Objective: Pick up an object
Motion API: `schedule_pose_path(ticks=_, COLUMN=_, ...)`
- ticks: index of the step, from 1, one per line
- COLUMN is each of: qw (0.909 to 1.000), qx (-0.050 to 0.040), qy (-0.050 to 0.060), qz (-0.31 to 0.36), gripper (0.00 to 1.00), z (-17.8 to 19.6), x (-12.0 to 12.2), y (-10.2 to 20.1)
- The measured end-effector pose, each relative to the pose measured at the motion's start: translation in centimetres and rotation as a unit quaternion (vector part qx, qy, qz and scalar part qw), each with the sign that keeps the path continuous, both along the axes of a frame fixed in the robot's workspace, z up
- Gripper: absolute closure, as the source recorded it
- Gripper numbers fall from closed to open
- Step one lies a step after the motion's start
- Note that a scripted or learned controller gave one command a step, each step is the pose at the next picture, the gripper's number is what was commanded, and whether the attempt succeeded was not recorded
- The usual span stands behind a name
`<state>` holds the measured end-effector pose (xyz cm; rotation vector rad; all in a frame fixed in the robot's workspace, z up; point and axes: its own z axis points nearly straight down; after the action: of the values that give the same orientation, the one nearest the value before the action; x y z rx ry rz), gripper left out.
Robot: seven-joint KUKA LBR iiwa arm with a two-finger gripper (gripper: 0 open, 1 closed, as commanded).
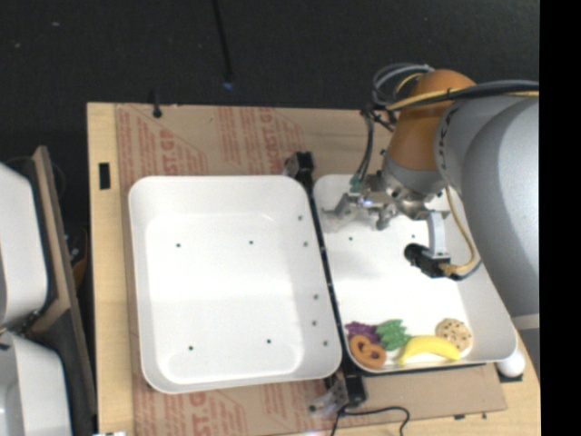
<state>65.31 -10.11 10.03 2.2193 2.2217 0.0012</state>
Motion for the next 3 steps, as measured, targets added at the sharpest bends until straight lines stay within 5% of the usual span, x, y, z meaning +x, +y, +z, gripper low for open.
schedule_pose_path(ticks=1, qw=1.0, qx=0.0, qy=-0.005, qz=0.0, gripper=0.0, z=10.6, x=-5.1, y=1.5)
schedule_pose_path(ticks=2, qw=1.0, qx=0.0, qy=0.003, qz=-0.001, gripper=0.0, z=2.4, x=-0.5, y=-0.1)
schedule_pose_path(ticks=3, qw=1.0, qx=-0.0004, qy=0.002, qz=-0.003, gripper=0.0, z=-0.1, x=-5.5, y=-4.1)
